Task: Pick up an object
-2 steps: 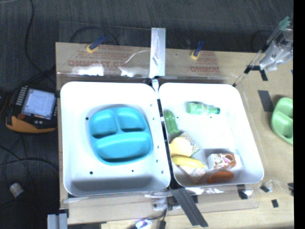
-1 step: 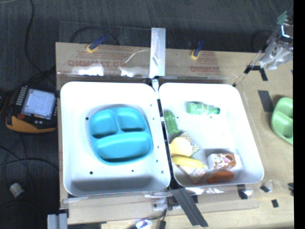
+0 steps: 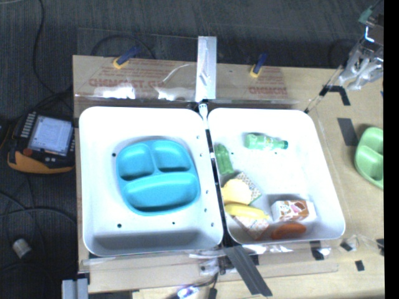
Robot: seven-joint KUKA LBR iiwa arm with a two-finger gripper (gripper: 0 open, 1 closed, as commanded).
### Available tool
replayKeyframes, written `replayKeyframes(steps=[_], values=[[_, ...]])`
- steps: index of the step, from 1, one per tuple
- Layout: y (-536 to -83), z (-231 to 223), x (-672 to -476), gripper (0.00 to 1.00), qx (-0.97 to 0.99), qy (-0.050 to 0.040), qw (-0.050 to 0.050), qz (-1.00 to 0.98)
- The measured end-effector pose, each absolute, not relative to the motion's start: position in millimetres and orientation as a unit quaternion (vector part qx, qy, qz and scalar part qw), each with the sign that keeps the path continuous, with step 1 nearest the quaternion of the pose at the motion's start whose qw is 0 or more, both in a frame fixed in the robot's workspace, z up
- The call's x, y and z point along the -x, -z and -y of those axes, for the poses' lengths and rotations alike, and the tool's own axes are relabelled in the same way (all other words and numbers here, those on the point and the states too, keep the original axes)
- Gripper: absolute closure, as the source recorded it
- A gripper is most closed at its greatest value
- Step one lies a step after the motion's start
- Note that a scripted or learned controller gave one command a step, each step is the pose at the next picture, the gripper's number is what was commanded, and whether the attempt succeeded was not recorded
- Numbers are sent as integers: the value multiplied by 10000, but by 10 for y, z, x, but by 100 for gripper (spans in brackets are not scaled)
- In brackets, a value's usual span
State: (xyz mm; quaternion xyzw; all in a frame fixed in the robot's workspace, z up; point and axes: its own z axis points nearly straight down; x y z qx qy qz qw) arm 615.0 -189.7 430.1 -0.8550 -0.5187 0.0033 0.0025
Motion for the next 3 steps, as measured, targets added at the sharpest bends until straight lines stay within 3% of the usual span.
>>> replayKeyframes(steps=[1, 3], values=[[-4296, 1841, -5465, 100, 8439, -25, 21, 5365], [-4303, 1772, -5530, 100, 9333, -42, 17, 3589]])
